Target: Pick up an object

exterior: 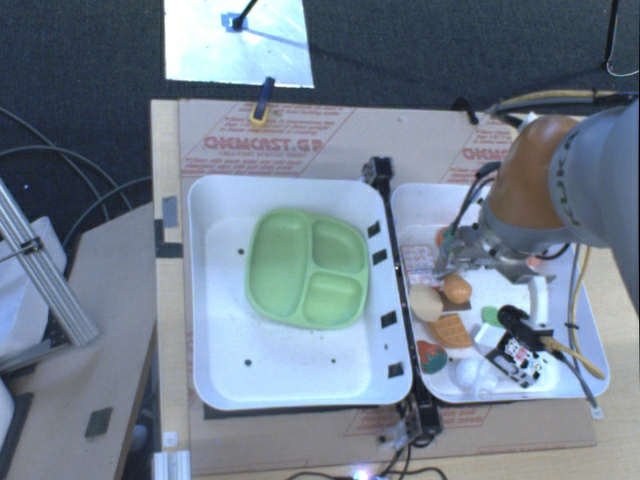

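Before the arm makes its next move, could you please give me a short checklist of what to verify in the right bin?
1. Gripper is over the right bin: ok.
2. Objects lie within reach, such as the orange-brown piece just below it: ok.
3. Something is held between the fingers: cannot tell.
4. Target stands apart from neighbours: not ok, the pieces lie crowded.
5. Green divided plate sits in the left bin, out of the way: ok.
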You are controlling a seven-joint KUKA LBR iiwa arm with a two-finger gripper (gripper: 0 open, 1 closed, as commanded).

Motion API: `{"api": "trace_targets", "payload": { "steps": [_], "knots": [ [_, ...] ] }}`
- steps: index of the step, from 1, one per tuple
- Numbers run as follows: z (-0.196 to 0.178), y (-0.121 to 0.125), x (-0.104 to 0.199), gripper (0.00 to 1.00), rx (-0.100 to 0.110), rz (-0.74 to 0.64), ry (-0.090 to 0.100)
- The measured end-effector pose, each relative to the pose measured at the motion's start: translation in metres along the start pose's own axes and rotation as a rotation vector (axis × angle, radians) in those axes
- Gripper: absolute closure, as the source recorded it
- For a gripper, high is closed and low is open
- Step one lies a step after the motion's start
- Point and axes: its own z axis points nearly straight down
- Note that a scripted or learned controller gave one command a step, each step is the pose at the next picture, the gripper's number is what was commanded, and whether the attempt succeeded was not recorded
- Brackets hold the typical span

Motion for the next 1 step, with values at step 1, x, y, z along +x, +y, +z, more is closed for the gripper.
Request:
{"api": "trace_targets", "payload": {
  "steps": [1],
  "knots": [
    [0.0165, 0.0599, 0.0007, 1.00, 0.008, -0.004, -0.002]
  ]
}}
